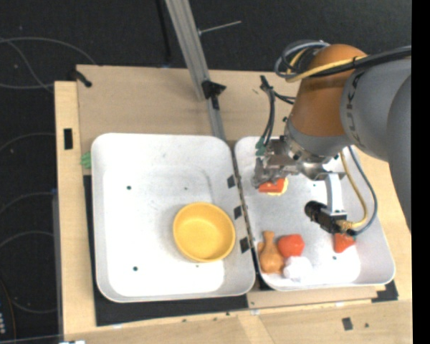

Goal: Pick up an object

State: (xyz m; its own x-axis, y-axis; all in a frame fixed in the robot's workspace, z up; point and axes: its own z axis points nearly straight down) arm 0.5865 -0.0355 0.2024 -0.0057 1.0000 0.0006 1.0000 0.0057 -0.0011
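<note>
Target candidate: small orange piece (274, 187) with a pale yellow edge, lying in the right bin (369, 260), at its upper left, near the wall shared with the left bin (150, 170).

The gripper (270, 172) sits directly over it and covers its top. We cannot tell whether the gripper is open, closed, or gripping the piece, because the wrist body blocks the contact area.

Handling, our judgement: it looks like a toy food item, so probably light, rigid and smooth-skinned. We expect no crushing risk but some chance of slipping. It is best taken across its narrow width and low on the body, keeping off the bin wall on the left.

Other contents of the right bin lie well apart from the target, along the lower edge:
- a tan gourd-shaped item (270, 254)
- a red item (292, 244), touching or just beside the gourd
- a white item (298, 268) below those two
- a red-orange item (342, 244) further right

The left bin holds a yellow bowl (203, 232), upright, near the shared wall.
</note>
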